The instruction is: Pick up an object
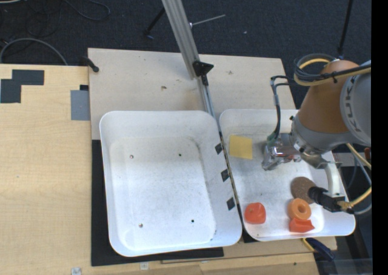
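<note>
Nearest the camera, along the front rim of the right bin point(339, 231), sit three small things: a red-orange cap-like piece point(254, 213), an orange ring-shaped toy point(300, 209) resting on a red-orange block point(301, 226), and just behind them a brown round lump point(301, 186). Farther back in the same bin lies a flat yellow sponge point(240, 146), close to the divider between the bins. The left bin point(121, 146) holds nothing I can make out beyond a few dark specks. The gripper point(271, 157) hangs low over the middle of the right bin, between the sponge and the brown lump, touching neither as far as I can see; whether it is clenched or released I cannot tell, since its metal tip is small and blurred, and nothing shows between its tips. So the task looks not yet done: no object is lifted, and every candidate lies on the bin floor. The sponge seems the closest target, just beside the gripper toward the divider. Room is tightest there, with the divider's black clips and the slanted metal rail point(182, 31) right behind it; the bin's centre is open, while the front cluster sits hard against the rim, leaving little space for a clean descent.
</note>
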You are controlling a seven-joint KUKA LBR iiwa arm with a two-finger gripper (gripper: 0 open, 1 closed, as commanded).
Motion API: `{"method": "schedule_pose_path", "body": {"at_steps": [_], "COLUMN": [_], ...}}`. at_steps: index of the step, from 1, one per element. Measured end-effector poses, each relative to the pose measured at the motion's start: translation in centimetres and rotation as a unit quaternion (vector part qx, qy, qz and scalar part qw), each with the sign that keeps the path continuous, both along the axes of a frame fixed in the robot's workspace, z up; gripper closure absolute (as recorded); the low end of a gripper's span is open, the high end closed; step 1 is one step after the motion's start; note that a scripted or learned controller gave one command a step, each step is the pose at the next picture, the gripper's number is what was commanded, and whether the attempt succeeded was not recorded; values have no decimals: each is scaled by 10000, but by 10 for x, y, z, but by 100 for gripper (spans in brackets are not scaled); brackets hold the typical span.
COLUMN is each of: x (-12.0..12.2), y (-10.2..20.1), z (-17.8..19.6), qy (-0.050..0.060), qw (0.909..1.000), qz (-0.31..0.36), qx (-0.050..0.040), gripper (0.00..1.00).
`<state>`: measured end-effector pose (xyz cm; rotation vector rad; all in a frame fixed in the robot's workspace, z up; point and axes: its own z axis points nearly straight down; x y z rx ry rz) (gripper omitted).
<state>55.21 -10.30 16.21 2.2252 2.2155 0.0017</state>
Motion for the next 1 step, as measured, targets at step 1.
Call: {"method": "schedule_pose_path", "body": {"at_steps": [1], "x": [1], "y": [-11], "z": [49], "qy": [-3], "qw": [10000], "qz": [-8], "qx": [-2], "gripper": [100]}}
